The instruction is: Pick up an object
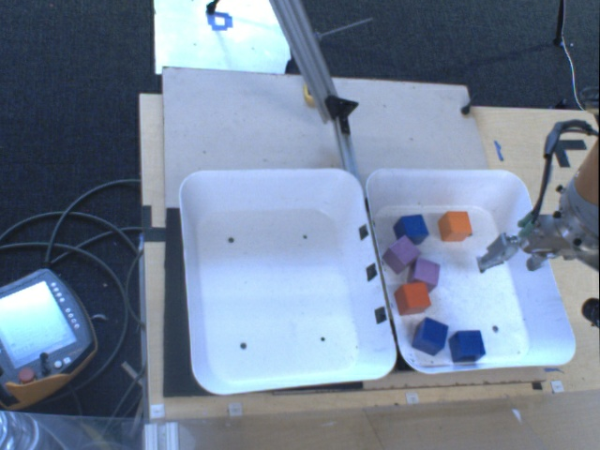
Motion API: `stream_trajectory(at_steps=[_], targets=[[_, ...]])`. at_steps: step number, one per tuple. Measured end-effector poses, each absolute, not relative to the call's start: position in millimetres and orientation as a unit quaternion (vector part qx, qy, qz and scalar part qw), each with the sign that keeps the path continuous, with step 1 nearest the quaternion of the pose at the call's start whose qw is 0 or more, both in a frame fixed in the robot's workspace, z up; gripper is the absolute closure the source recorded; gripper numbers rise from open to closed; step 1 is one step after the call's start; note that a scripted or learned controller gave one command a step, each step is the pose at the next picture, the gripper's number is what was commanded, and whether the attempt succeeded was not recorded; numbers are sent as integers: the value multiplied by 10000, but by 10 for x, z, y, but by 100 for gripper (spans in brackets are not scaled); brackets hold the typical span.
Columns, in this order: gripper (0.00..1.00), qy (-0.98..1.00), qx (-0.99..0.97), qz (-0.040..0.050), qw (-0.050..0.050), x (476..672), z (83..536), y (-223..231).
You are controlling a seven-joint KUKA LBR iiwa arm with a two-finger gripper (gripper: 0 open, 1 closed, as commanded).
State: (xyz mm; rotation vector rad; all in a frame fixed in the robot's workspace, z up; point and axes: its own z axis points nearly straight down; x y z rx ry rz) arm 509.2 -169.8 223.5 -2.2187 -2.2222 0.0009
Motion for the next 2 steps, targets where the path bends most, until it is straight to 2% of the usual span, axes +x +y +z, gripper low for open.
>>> stream_trajectory(at_steps=[1,2], targets=[[0,-7076,-7066,6,10,5125,1763,-1784],[0,-7075,-7067,9,20,5054,1173,-1826]])
